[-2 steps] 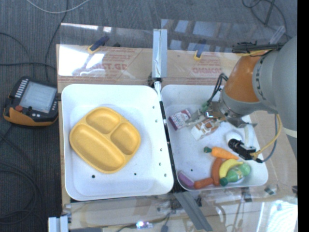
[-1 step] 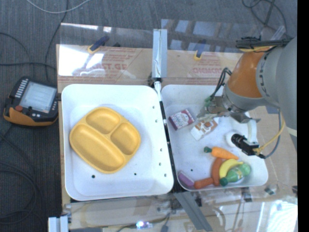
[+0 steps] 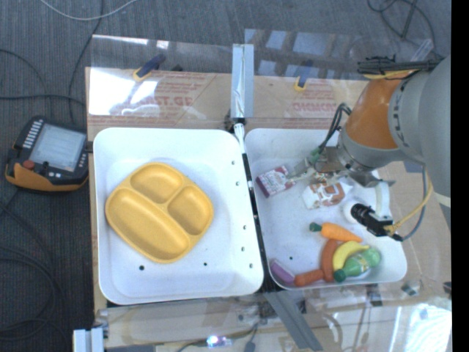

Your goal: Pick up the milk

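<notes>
Gripper [image 3: 309, 169] just R of milk [image 3: 272, 180]; packet [image 3: 327, 192] & carrot [image 3: 339, 232] nearby.

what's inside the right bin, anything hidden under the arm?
The right bin holds a small milk carton, a printed packet, a carrot, a sausage, a banana, a green toy and a purple piece. The arm covers its upper right corner.

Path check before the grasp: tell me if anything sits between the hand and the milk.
Nothing visible does. The milk lies at the left side of the right bin, and the hand hangs just to its right over bare bin floor. The white packet lies below that line, not across it.
</notes>
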Controlling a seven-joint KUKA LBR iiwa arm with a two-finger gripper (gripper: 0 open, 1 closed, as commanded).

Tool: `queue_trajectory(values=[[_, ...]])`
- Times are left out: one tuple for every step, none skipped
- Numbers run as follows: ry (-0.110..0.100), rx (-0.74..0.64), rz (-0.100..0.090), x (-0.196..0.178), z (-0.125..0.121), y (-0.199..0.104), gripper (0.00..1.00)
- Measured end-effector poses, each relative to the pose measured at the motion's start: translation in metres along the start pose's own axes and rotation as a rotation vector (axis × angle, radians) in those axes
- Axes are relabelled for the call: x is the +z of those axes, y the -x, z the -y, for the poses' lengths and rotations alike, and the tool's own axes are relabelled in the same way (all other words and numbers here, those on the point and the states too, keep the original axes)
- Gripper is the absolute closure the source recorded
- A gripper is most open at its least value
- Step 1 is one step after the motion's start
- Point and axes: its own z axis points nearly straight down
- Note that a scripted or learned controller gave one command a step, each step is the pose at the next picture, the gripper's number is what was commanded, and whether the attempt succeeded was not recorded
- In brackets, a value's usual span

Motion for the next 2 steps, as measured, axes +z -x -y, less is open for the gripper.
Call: queue_trajectory(values=[[-0.059, -0.052, -0.015, 0.03, 0.0, 0.039, 0.0], [-0.056, -0.054, -0.012, 0.02, -0.002, 0.039, 1.0]])
